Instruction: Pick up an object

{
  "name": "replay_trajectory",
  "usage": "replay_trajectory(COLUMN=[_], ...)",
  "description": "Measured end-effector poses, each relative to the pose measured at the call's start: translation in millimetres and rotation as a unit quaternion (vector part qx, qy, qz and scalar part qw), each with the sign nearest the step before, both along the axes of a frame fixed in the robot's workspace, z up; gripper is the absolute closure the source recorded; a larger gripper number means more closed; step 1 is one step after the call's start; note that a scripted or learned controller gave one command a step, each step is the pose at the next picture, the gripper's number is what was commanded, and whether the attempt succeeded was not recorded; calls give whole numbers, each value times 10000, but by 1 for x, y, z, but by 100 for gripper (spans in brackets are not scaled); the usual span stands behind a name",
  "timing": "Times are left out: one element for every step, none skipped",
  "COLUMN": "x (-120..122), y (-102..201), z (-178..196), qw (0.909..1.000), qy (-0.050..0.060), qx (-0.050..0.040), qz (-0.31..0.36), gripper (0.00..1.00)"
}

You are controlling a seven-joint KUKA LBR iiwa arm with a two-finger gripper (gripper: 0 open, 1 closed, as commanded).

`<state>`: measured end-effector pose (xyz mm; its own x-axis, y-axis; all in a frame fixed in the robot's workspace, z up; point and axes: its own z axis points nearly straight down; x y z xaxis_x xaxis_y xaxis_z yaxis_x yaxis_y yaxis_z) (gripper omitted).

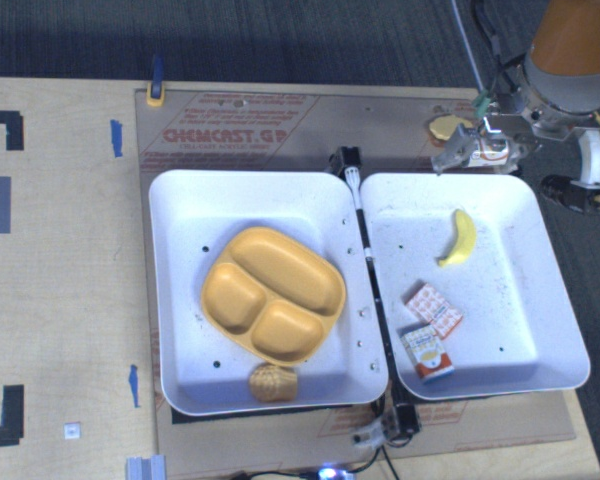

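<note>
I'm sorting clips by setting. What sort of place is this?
Probably a robotics lab bench set up for pick tests, not a kitchen: two white bins clamped on a wooden board, toy items such as a banana and a yellow divided plate, and a robot arm over carpet.

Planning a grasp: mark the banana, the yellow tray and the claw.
banana (459,239), camera view, middle of its curve
yellow tray (272,293), camera view, central ridge between compartments
claw (458,152), camera view, between fingertips
</note>
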<state>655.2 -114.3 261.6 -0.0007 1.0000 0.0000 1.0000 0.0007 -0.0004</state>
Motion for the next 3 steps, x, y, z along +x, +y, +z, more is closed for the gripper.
replay_trajectory(x=[-32, -53, -52], y=[-62, -49, -48], z=[-115, -175, -165], qw=[10000, 10000, 10000], qy=[2, -11, -29], qx=[-4, 2, 1], qz=[-5, -2, -6], gripper=[0, 0, 100])
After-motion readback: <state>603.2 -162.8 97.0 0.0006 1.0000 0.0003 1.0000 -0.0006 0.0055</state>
